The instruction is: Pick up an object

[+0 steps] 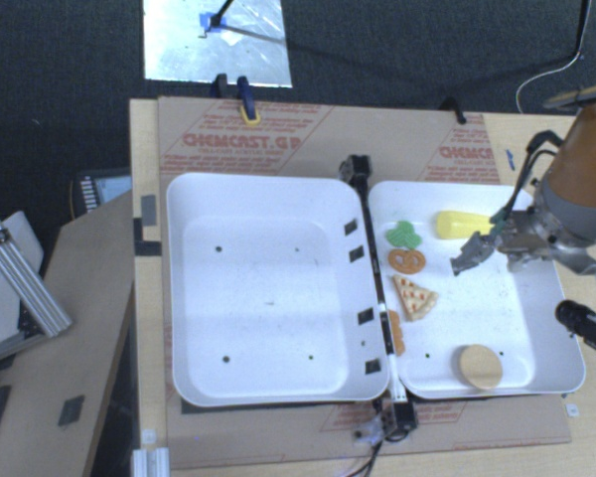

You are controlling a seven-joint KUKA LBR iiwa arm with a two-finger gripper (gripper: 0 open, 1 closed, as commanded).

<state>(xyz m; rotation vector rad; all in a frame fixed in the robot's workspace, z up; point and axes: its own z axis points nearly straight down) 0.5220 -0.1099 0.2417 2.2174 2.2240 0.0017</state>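
Fingers of the gripper (pixel 474 256) hang dark and splayed over the right bin (pixel 536 311), at the right-centre of the frame; they look parted, with nothing between them. The arm (pixel 586 182), grey with an orange band, enters from the right edge.

Nearest the fingers is a yellow object (pixel 462 225), lying just above and to their left, near the bin's upper wall. It seems the likeliest thing to be picked, though that is a judgement. Left of it sits a small green piece (pixel 405 235). Below that lies a brown pretzel shape (pixel 407 260), then an orange wedge like a pizza slice (pixel 415 297), all close to the divider between the bins. A round tan disc (pixel 480 366) rests near the bin's lower edge, well apart from the rest.

The left bin (pixel 268 286) fills the centre of the frame. Both bins sit on a cardboard-covered surface (pixel 308 132), with a shiny square plate (pixel 217 26) on the dark floor at the upper left.

The step in hand appears to be the approach: no object is grasped yet. The next move calls for centring the fingers over one item, lowering to the bin floor, and closing without nudging the piece away.
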